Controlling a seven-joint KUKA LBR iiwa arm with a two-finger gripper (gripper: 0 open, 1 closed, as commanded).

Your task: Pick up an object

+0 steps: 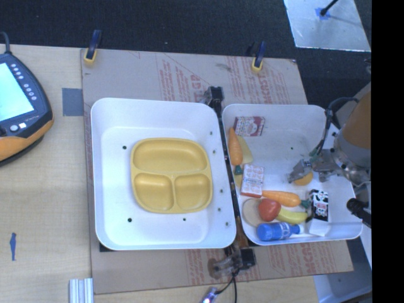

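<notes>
The tabletop (44,232) carries a brown cardboard sheet (189,74) clamped at its far edge, and on the sheet two shallow white bins side by side. The left bin (107,226) holds a yellow divided tray (170,172), lying flat in its middle. A grey and orange handheld pendant (19,109) rests at the tabletop's left edge.

The right bin (284,115) is crowded along its left wall and near edge. A small red and white carton (250,126) lies near the far left corner. An orange carrot-shaped piece (234,146) lies against the left wall, its long axis running from far to near. A small printed box (253,180) sits just nearer. Toward the near edge lie a second orange carrot (282,198), long axis roughly left to right, a red tomato (269,209) touching it, a yellow banana (292,216), a blue bottle (276,231) on its side along the near wall, and a black and white carton (320,205) by the near right corner.

The arm (356,131) comes in over the right wall of this bin. The tool (303,172) is low in the bin's right half, its grey fingers (297,171) at a small yellow-orange piece (303,178). The fingers seem close on it, but I cannot tell whether they are clamped on it or merely touching. The carrot and carton lie just near of the tool.
</notes>
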